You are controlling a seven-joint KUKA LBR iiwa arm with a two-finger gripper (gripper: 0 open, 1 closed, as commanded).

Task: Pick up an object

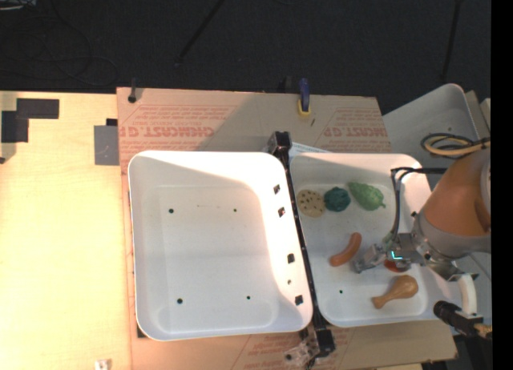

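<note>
Orange toy sausage (345,249) in right bin (413,176), near divider, just left of gripper (370,262) | likely light, stiff, smooth plastic, apt to roll | best pinched across narrow middle | finger state cannot be told | drumstick (397,290) nearby

Arm band: broad, rounded orange band (458,204) above the wrist, smooth and matte.
Wrist: grey metal block (413,247) below the band, with a small cyan-lit spot.
Gripper: small grey metal two-finger gripper (367,263), angular and dull.
Cables: thin black cable (396,192) looping up from the wrist; yellow-and-black cable loops (449,144) behind the band.
</note>
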